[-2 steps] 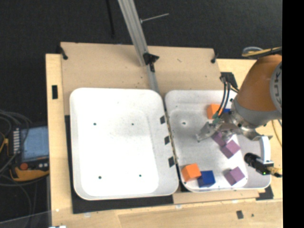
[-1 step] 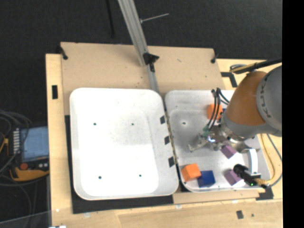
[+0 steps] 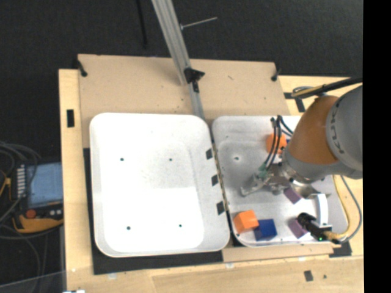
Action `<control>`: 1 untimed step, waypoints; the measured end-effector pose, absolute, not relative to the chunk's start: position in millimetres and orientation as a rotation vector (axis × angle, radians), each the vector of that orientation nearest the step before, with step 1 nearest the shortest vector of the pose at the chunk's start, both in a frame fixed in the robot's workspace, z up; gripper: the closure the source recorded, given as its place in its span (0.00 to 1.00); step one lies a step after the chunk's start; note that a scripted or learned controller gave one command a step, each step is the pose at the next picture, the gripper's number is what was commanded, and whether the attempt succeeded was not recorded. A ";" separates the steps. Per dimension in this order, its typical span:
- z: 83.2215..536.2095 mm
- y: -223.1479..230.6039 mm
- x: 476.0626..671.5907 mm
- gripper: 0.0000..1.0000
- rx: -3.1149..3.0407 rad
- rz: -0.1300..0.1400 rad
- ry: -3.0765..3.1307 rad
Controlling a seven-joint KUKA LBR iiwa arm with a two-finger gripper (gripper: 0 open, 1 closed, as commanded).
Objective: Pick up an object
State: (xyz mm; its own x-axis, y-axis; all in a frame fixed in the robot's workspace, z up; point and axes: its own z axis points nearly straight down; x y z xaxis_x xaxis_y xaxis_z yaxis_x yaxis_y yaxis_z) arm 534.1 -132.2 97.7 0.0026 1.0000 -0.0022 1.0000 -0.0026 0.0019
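No object is seen between the parts of the tool. Locate the candidates in the right bin (image 3: 235, 142).

1. The orange block (image 3: 245, 220) lies near the front wall of the bin, towards the left bin. It is a small cube-like piece with a bright top face.
2. The blue block (image 3: 266, 229) lies just beside the orange block, on the side towards the arm, and appears to touch it.
3. The purple block (image 3: 297, 227) lies further along the same front wall, apart from the blue block. Its edge towards the arm is covered by robot hardware.
4. A second purple piece (image 3: 292, 194) lies under the wrist. You see only part of it, so its shape cannot be made out.
5. An orange piece (image 3: 274, 142) lies at the back of the bin. The arm (image 3: 317, 142) covers its right side.

The tool (image 3: 250, 188) hangs over the bare middle of the right bin, well apart from the orange block. It is small and blurred: you cannot tell whether it is apart or together.

The left bin (image 3: 153, 163) adjoins the right bin on the table (image 3: 122, 84). A metal rail (image 3: 173, 35) slants across the back of the table. A handheld unit (image 3: 44, 185) with a blue screen lies off the left edge of the table.
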 end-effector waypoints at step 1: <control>109.4 -133.3 535.3 1.00 2.230 0.005 2.205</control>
